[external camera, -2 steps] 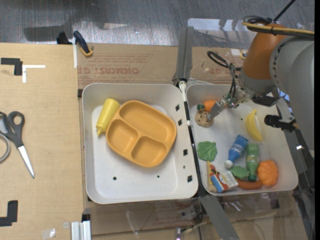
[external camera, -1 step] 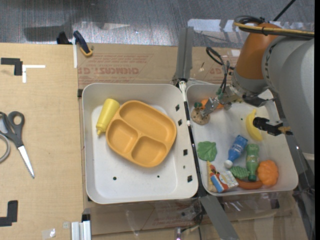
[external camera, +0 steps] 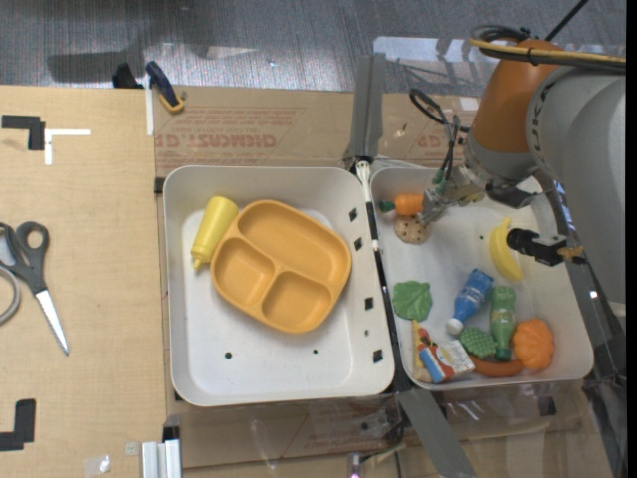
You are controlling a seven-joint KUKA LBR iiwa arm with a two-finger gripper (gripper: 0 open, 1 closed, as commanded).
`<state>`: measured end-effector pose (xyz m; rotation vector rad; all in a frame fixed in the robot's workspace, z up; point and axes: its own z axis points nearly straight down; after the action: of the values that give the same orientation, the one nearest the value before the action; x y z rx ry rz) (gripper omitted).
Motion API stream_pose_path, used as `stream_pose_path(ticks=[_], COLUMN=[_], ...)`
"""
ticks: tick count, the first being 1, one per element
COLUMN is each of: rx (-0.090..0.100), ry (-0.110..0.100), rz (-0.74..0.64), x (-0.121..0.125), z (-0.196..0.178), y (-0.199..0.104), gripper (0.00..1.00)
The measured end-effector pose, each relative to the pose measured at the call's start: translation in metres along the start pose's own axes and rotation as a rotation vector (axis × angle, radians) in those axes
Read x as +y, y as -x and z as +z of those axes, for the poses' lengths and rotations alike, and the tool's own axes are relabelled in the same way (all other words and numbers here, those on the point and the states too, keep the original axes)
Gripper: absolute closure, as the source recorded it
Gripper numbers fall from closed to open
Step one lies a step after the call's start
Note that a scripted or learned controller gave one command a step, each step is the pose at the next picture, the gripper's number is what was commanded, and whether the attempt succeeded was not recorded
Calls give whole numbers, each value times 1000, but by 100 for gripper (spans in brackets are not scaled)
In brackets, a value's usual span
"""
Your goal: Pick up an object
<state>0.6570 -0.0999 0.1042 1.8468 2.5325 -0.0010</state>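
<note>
Tool [external camera: 435, 205] low in the far left corner of the right shallow white bin [external camera: 577, 366], just above a round speckled brown cookie [external camera: 410, 230] and beside a small orange ball [external camera: 408, 204]. Cannot tell how far apart its tips are, nor anything caught between them. In the left shallow white bin [external camera: 199, 366]: an orange three-part plastic tray [external camera: 279, 264], touching a yellow plastic bottle [external camera: 212, 229]. On the wooden counter [external camera: 80, 317], grey-handled scissors [external camera: 35, 272].

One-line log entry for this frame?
arm: over right bin | pincer: low at bin's far-left corner, by cookie and orange ball | grasp: not visible | left bin: yellow tray, bottle
</note>
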Motion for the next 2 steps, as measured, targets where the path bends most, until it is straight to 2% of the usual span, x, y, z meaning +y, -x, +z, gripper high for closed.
stream_pose_path(ticks=[1,2], rx=[2,4], ry=[-1,-5], rz=[-169,174], x=[-48,-69], z=[-47,-151], y=[88,6], gripper=[100,100])
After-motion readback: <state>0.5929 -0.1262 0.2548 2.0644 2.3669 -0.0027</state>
